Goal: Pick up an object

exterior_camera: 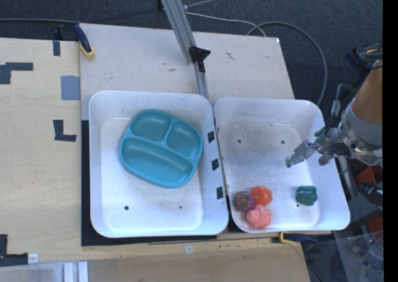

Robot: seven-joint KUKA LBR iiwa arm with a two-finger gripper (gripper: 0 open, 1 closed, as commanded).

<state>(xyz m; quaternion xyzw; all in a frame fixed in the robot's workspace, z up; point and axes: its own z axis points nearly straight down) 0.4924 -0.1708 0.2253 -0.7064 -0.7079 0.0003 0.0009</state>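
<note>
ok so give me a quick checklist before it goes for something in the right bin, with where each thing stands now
1. Targets present: ok. A green object, an orange ball, a pink object and a dark reddish ball lie along the near side of the right bin.
2. Isolated target: ok. The green object lies apart from the others; the other three are bunched together.
3. Gripper position: not ok. It is over bare bin floor, not above any object.
4. Gripper holding nothing: ok. Nothing between its fingers.
5. Finger opening: cannot tell.
6. Left bin: ok. The blue divided plate is well away from the gripper.
</note>
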